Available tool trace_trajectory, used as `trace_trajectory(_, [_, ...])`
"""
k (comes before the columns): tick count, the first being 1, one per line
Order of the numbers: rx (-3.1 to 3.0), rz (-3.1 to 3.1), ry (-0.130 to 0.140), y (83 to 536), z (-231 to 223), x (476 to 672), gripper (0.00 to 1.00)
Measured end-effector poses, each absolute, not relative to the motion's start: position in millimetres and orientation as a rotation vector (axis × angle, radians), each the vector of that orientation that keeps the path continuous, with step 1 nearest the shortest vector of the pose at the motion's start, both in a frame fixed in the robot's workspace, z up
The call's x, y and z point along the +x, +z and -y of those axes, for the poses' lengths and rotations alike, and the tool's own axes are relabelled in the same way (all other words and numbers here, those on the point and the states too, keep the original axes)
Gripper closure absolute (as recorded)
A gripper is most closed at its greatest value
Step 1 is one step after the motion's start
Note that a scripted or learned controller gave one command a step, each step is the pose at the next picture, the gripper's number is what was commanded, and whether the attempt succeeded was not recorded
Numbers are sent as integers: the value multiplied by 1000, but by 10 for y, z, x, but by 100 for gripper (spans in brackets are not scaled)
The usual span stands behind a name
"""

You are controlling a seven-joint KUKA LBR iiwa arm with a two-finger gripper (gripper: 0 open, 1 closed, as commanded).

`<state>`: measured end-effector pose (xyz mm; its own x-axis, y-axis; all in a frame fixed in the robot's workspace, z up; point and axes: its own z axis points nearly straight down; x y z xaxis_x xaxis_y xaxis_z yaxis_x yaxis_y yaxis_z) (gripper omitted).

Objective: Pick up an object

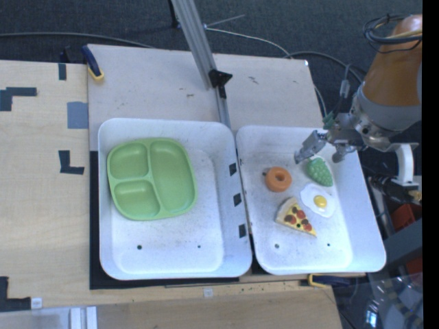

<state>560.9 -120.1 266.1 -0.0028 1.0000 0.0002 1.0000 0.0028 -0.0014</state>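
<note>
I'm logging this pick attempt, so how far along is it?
Early. Done: the gripper has reached the right bin, just above the green toy. In hand: nothing sits between its fingers. Left: grasp and lift; the green toy, donut, fried egg and pizza slice all lie in that bin.

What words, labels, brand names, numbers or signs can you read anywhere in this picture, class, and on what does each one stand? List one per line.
None can be read.
The green divided plate, the toy doughnut, pizza slice, fried egg and green toy bear no lettering.
The dark tape marks on the wooden bench are plain shapes, not letters.
The gripper and orange band show no label.
</note>
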Motion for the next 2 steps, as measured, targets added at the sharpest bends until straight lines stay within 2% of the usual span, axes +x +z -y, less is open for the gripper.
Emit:
trace_trajectory(1, [-2217,2224,1,2662,1202,5609,0])
trace_trajectory(2, [-2216,2219,8,2073,1105,5608,0])
